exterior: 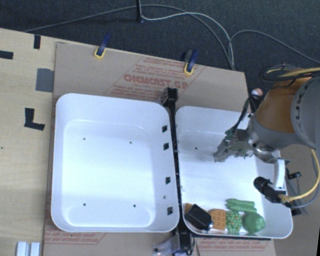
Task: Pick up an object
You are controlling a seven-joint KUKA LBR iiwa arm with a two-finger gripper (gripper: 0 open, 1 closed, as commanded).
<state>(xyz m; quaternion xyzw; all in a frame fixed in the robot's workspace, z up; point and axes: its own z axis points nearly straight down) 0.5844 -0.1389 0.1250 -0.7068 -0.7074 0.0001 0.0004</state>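
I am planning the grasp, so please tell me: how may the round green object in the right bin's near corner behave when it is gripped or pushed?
The round green object looks smooth and rounded, so it may roll or slip from the fingers. It lies against the right bin wall, beside other small items, which probably limits finger room.

The wooden counter (7, 133) carried a cardboard sheet (149, 79) clipped at its far edge, with two white bins (115, 110) side by side on it.

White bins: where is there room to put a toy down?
The left white bin has bare floor wall to wall. In the right white bin, the floor is bare under the end effector; its front edge is crowded around the green round toy.
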